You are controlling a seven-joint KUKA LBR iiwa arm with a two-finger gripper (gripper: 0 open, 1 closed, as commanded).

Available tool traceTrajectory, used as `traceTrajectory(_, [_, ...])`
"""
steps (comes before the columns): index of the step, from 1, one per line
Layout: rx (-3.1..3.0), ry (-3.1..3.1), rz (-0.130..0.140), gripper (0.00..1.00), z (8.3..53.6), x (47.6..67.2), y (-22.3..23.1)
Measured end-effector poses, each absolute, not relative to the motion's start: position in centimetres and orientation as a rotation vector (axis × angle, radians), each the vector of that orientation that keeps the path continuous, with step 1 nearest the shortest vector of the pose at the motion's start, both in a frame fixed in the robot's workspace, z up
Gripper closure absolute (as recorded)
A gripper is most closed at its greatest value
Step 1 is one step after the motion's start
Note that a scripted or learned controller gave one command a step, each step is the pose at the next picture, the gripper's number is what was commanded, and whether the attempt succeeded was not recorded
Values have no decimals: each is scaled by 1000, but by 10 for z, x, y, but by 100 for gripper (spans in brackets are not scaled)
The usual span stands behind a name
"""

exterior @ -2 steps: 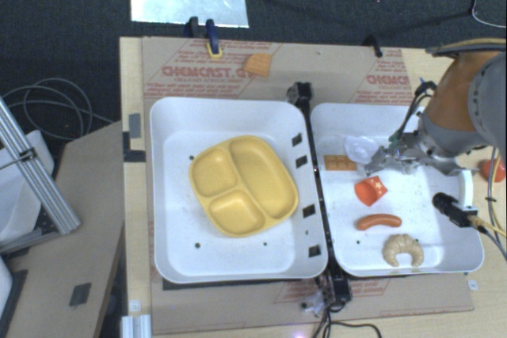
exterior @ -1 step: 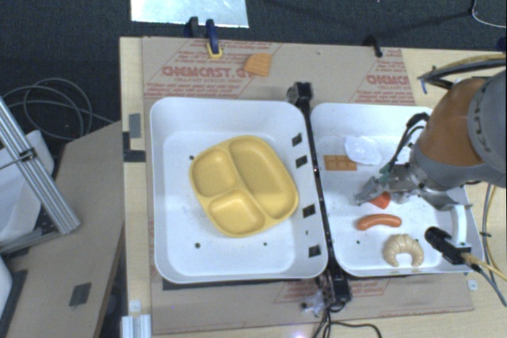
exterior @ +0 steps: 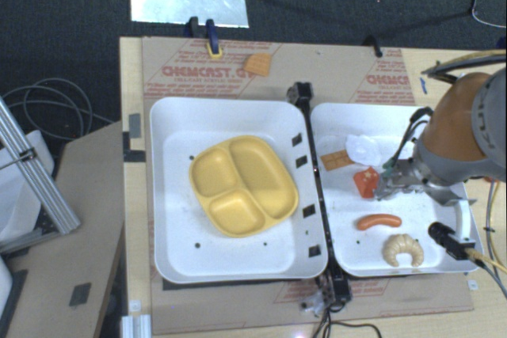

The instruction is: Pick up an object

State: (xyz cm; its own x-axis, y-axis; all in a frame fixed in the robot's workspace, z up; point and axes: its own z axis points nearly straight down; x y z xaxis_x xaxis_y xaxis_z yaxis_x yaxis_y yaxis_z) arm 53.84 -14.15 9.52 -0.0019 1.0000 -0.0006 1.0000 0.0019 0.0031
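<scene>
Right bin (exterior: 348, 116), sausage (exterior: 379, 222), croissant (exterior: 403, 249)

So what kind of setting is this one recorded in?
Probably a robotics lab test bench: a grey arm with an orange band over two shallow white bins, toy food like a tan croissant, loose cables.

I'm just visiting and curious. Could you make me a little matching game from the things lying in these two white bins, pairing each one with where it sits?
Things:
1. yellow divided tray
2. croissant
3. sausage
4. waffle piece

Places:
A. right bin, near its front edge
B. left bin
C. right bin, close to the divider
D. right bin, just behind the croissant

Pairs: 1-B, 2-A, 3-D, 4-C
</scene>
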Motion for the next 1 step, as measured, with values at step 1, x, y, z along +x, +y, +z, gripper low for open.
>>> traceTrajectory(1, [2218,2221,2,0,95,538,-142])
